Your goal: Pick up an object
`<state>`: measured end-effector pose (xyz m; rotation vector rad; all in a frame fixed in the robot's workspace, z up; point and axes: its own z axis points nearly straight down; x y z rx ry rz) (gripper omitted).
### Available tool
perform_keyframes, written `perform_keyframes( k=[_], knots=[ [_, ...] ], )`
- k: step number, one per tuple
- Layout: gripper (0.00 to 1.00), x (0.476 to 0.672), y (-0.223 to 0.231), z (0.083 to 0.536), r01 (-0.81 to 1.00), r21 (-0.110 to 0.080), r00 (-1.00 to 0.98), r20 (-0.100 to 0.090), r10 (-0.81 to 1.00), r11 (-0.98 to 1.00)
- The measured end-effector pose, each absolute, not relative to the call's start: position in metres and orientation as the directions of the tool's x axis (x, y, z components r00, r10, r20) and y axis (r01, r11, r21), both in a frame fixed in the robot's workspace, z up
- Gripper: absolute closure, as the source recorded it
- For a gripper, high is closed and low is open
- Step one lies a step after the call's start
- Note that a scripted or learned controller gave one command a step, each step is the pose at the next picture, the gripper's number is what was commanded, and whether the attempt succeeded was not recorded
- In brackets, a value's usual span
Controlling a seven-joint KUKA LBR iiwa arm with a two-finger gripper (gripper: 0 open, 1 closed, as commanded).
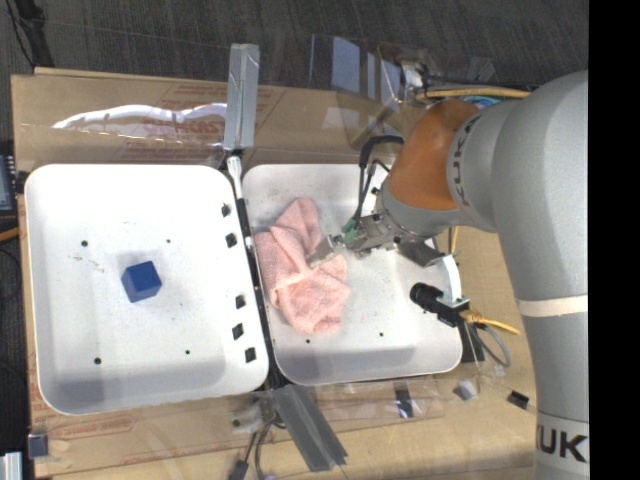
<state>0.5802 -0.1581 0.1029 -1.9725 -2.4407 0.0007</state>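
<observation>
Scene: two shallow white bins sat side by side on the table, the left bin (60, 268) and the right bin (400, 353), with a grey divider between them.
Arm: the grey arm (520, 168) with its orange band reached in from the right and bent down over the right bin.
Hand: the hand (330, 251) was low in the right bin, its tip at the right edge of the pink cloth (305, 268).
Hand state: I could not tell how it was set, released or clenched; the tip was small and partly lost against the cloth.
Task's thing: the crumpled pink cloth lay in the left half of the right bin, close to the divider, resting on the bin floor.
Other candidate: a blue cube (142, 280) sat alone in the left bin, well apart from the hand.
Step in hand: judged to be the approach or the grasp itself on the cloth, with no lift yet evident.
Next move calls for: a firm pinch on a fold of the cloth, then a straight lift clear of the bin wall; soft fabric could slip out of a shallow bite.
</observation>
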Motion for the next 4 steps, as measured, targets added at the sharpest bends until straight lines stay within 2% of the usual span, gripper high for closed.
perform_keyframes(
  k=[1, 2, 3, 4],
  knots=[
    [0.00, 0.584, -0.118, 0.093, 0.964, -0.001, -0.264, 0.000, 0.964, 0.264],
    [1.00, 0.584, -0.117, 0.103, 0.963, -0.002, -0.268, 0.001, 0.963, 0.268],
    [0.00, 0.584, -0.118, 0.103, 0.964, -0.002, -0.267, 0.000, 0.964, 0.267],
    [0.00, 0.601, -0.117, 0.093, 0.976, 0.000, -0.219, -0.001, 0.976, 0.219]
  ],
)
